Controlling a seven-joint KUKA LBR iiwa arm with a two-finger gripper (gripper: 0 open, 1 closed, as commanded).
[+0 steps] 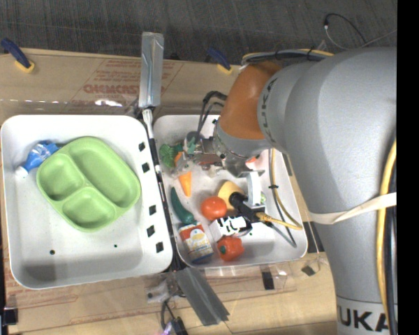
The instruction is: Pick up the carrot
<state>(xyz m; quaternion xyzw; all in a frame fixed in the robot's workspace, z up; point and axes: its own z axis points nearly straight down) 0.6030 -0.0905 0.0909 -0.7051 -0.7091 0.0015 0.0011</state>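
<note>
Plate [89, 181] in left bin [28, 257]; carrot [186, 182], 2 tomatoes [214, 208] in right bin [293, 246].

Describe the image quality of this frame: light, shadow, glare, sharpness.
Camera view: even overhead light; soft shadow along the left bin's near wall; faint glare on the tape strip behind it; the green divided plate and carrot read fairly sharp; the arm's wrist casts shade over the right bin, and the clutter there is muddled.

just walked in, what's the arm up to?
The KUKA arm reaches over the right bin, gripper low near its top left corner. The carrot lies just below it on the bin floor, not visibly held. Tomatoes and other toy food sit nearby. The left bin holds a green divided plate.
</note>
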